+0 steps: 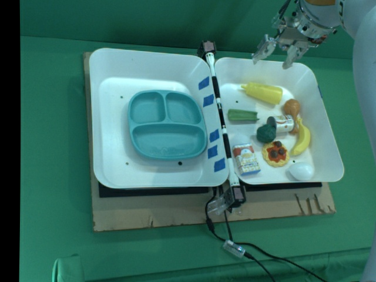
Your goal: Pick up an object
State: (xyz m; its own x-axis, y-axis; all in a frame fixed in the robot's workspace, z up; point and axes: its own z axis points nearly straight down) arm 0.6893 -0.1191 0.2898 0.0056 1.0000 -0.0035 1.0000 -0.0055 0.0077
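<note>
The gripper [280,52] hangs with fingers [262,49] spread and empty above the right bin's [329,151] far edge, beyond the yellow mustard bottle [264,92].

No text, brand, number or sign can be read anywhere in the camera view. The small carton [246,159] in the right bin [329,157] carries a printed front with a red band and a picture, but the print is too small and blurred to make out. The little can [284,123] lying near the bin's middle has a label with red and white marks, and these are just as illegible. The blue tape squares [211,118] along the left bin's [111,75] inner rim are plain, without writing.
</note>
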